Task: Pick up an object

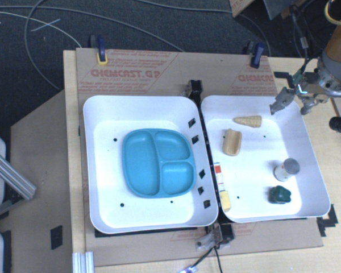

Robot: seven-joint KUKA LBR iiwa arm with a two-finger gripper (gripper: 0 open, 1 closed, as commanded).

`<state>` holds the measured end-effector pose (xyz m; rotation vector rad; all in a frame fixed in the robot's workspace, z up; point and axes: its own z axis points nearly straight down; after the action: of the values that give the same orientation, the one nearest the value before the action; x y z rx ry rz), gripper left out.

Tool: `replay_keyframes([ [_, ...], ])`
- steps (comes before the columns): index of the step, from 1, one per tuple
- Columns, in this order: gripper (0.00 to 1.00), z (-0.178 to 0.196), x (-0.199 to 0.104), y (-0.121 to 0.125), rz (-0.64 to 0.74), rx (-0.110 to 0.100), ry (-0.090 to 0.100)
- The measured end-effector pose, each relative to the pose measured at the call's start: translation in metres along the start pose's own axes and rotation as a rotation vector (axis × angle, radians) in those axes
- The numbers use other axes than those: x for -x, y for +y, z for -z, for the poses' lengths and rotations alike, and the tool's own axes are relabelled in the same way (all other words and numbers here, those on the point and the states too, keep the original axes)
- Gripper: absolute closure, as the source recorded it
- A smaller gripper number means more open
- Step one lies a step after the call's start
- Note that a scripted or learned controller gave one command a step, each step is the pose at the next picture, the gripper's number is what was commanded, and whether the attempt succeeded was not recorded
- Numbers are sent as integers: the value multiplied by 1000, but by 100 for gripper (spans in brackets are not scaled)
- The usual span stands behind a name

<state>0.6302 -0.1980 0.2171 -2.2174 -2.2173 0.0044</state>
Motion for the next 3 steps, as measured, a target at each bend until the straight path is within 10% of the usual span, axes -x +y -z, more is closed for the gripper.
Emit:
replay_keyframes([
  [2, 0, -106, 1, -1, 1, 0, 0],
  [3, 100, -90, 1, 2, 2, 8, -2],
])
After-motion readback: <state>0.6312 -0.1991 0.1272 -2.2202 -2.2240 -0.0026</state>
